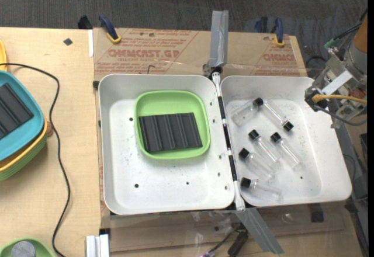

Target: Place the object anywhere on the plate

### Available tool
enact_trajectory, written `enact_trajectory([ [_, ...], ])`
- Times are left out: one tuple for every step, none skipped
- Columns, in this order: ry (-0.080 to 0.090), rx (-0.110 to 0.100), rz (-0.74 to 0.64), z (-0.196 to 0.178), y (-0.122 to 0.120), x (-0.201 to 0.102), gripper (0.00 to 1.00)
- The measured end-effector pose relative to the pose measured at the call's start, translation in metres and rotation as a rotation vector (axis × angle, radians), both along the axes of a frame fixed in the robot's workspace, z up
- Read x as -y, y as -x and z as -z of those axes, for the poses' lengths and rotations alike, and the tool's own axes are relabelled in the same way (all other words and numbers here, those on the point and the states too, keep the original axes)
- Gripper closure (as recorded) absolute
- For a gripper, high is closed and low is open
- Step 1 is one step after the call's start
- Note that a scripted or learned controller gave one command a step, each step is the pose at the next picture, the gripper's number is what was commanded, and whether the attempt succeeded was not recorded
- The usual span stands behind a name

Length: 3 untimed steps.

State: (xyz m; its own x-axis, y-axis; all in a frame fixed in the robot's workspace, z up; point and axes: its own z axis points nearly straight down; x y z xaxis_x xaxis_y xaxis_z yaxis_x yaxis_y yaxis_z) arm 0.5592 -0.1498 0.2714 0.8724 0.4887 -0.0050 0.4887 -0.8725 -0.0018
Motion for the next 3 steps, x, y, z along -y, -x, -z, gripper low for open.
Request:
enact_trajectory([
  [0.002, 0.001, 0.306, -0.037, 0.019, 0.037, 0.0],
  [0.0, -0.002, 0.3, -0.005, 0.014, 0.073, 0.0],
  [0.001, -0.002, 0.309, 0.001, 0.027, 0.072, 0.0],
])
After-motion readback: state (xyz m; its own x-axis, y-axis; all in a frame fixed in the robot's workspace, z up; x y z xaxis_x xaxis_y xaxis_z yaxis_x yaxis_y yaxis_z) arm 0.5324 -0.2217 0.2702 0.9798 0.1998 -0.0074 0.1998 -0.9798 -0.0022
